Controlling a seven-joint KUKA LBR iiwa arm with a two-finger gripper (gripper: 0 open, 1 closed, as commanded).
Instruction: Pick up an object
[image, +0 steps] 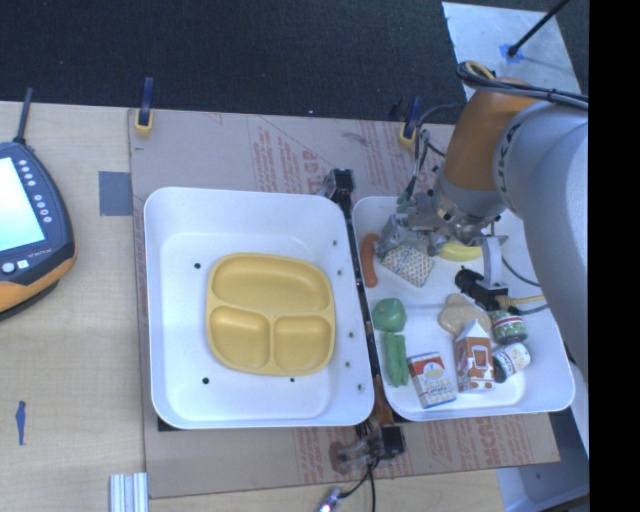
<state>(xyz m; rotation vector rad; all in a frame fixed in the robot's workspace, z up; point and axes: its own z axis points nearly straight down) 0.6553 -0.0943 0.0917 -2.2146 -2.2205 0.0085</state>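
Currently the arm (520, 150), grey with its orange band, reaches in from 3 o'clock over the right bin (545, 400). The gripper (420, 235) sits low at the bin's 11 o'clock corner, directly above a white object with a speckled mesh pattern (408, 265). Whether the jaws are spread or closed, and whether they have hold of anything, cannot be told: the wrist hides them.

Right bin contents: an orange-red sausage shape (369, 260) along the 9 o'clock wall; a green round fruit (389, 314) near centre-left, a green cucumber-like piece (397, 358) just below it toward 6 o'clock; a yellow item (460, 251) beside the gripper at its 3 o'clock; a tan lump (462, 316) near centre; two small cartons (432, 378) (474, 362) toward 6 o'clock; two small jars (510, 328) (513, 360) toward 4 o'clock.

The left bin (170, 300) holds a yellow divided tray (270, 312) at its centre. A teach pendant (30, 230) lies on the surface (60, 400) at the far 9 o'clock.
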